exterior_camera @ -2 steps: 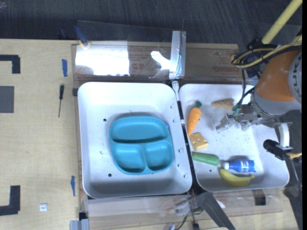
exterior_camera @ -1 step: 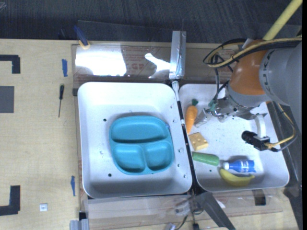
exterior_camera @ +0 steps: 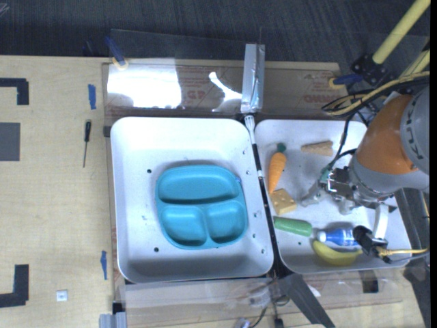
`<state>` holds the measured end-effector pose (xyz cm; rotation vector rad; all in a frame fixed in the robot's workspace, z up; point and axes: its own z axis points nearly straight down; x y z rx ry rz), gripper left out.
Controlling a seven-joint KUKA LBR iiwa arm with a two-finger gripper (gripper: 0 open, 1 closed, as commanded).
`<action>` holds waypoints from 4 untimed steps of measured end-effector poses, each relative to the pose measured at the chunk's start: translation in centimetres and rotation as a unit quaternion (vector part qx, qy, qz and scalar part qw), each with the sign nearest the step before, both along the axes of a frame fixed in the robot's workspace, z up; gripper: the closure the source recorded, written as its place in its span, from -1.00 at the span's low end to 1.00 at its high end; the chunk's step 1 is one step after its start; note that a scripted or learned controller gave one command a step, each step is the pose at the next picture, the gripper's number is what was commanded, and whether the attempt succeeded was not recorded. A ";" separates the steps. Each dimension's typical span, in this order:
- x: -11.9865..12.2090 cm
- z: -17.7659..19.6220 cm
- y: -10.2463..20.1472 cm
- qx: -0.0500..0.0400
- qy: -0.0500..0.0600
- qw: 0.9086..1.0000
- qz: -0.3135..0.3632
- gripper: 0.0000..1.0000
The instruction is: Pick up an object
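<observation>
On a pale wooden bench point(exterior_camera: 48, 203) before dark carpet, the gripper point(exterior_camera: 326, 186) hangs mid-right in the right bin point(exterior_camera: 403, 255), its closure unclear, near a carrot point(exterior_camera: 275, 171), while the left bin point(exterior_camera: 130, 183) holds a blue tray point(exterior_camera: 201, 205).

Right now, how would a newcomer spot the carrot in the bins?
Take the right bin of the two white ones. Along its left wall, near the divider, lies the carrot, pointing lengthwise down the wall. It is the only orange, tapered piece with a green top; the cheese wedge just below it is pale yellow and blocky.
</observation>
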<state>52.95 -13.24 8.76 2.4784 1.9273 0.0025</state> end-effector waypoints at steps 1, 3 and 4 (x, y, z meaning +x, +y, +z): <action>2.3 4.2 -4.9 -0.001 0.000 0.999 0.054 -1.00; 13.8 1.8 -1.0 0.000 0.001 0.993 0.122 -1.00; 14.0 0.2 -6.2 0.006 0.002 0.993 0.117 -1.00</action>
